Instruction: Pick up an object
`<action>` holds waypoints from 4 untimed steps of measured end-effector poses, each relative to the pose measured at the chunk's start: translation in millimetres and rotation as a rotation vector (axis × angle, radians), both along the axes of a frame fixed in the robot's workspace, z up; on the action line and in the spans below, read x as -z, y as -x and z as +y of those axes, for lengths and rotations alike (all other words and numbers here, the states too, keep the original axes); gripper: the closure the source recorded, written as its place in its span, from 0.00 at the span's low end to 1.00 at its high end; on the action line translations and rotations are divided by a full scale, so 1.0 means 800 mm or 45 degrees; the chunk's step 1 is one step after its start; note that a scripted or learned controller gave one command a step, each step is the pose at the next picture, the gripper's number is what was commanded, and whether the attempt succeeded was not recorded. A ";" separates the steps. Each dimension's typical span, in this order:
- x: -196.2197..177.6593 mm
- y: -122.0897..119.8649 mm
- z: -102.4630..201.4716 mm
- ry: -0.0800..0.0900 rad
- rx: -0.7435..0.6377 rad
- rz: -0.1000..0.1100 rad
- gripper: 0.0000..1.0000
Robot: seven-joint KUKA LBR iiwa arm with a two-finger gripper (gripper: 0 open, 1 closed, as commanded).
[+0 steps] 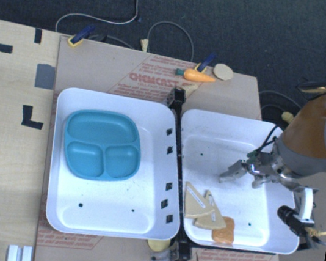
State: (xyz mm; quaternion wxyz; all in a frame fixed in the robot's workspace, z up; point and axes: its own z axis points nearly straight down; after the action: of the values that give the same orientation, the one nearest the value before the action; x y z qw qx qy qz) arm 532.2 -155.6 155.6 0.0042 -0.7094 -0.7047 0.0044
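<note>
I have the hand (244,172) low over the right bin (213,129), its fingers spread apart with nothing between them. The nearest things to take, tan wooden pieces (200,206) and an orange lump (224,231), lie at that bin's near edge. I judge the pick not yet begun.

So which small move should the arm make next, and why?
Probably move the tool toward the near-left corner of the right bin and lower it over the tan triangular piece. The tool hangs above bare bin floor, apart from the piece and holding nothing.
</note>
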 end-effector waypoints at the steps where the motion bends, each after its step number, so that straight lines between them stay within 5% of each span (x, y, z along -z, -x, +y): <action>1: 0.087 0.037 0.058 0.004 -0.003 -0.033 0.00; 2: 0.065 0.011 0.018 0.002 -0.008 -0.017 0.00; 3: -0.052 -0.026 -0.068 0.010 -0.005 -0.029 0.00; 4: -0.029 -0.032 0.019 -0.002 -0.015 -0.013 0.00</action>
State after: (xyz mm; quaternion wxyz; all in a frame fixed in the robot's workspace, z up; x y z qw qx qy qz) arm 557.9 -140.6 178.4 0.0011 -0.7054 -0.7088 0.0003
